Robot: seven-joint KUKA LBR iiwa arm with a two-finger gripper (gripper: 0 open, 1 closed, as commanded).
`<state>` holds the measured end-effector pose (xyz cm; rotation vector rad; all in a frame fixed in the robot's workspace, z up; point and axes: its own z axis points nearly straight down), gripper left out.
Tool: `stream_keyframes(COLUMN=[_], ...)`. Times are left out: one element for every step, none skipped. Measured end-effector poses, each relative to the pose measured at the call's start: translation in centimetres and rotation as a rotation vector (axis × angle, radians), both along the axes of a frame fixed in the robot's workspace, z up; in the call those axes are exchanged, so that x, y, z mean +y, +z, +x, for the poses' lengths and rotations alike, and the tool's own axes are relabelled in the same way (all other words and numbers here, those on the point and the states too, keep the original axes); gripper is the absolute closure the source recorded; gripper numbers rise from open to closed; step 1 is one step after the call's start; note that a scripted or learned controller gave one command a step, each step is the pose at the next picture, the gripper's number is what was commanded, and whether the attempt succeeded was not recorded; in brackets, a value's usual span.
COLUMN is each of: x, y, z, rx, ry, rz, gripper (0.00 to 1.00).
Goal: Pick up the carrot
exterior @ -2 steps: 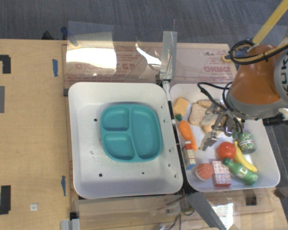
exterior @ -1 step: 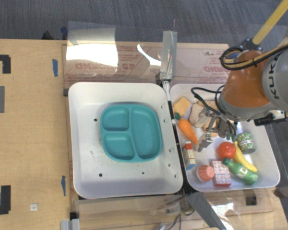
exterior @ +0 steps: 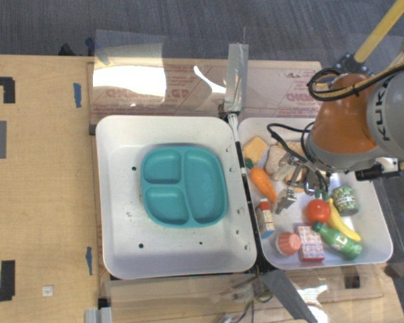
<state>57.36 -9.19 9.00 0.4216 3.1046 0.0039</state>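
gripper (exterior: pixel 293 188): hangs low over the middle of the right bin, metal fingers spread, nothing between them
arm (exterior: pixel 347 123): orange band covers the bin's upper right part
carrot (exterior: pixel 262 183): lies in the right bin by its left wall, just left of the fingertips, slanted, not gripped
right bin (exterior: pixel 384 231): crowded. Yellow wedge (exterior: pixel 255 149) and pale chunk (exterior: pixel 277 159) above the carrot; small bottle (exterior: pixel 264 219) below it; red tomato (exterior: pixel 318 210), banana (exterior: pixel 343 225), green item (exterior: pixel 341 241) and green can (exterior: pixel 345 200) on the right; pink round (exterior: pixel 289 244) and pink box (exterior: pixel 310 243) at the near edge
left bin (exterior: pixel 114 180): holds a teal divided tray (exterior: pixel 184 185) with three compartments, set at centre
edges: carrot near the divider wall between the bins, tight on that side
open room: white floor all round the tray in the left bin; little bare floor in the right bin
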Motion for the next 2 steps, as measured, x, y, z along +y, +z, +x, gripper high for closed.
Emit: stream_keyframes(x=[0.0, -0.4], y=[0.0, 1.5], z=[1.1, 1.6], rx=[-0.003, -0.021], ry=[0.016, 0.011], rz=[-0.003, -0.011], gripper=[0.00, 1.00])
